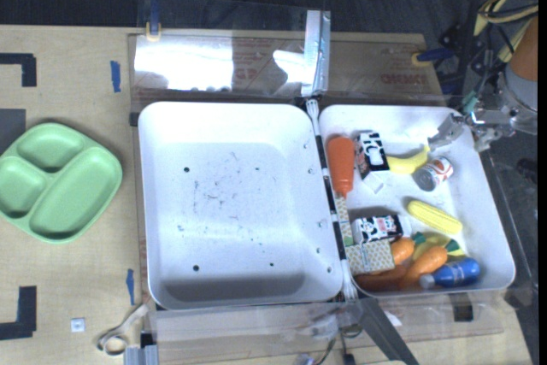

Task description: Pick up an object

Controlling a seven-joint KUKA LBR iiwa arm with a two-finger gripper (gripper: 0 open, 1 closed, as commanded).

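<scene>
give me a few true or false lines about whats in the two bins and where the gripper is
1. All the objects lie in the right bin. True.
2. The banana lies in the left bin. False: it is in the right bin, near its far side.
3. The gripper is over the right bin's far right part, near the banana and the can. True.
4. The green plate sits inside the left bin. False: it rests on the bench, left of both bins.
5. The blue bottle is at the right bin's near edge. True.
6. The gripper holds the corn. False: the corn lies on the bin floor, apart from the gripper.
</scene>
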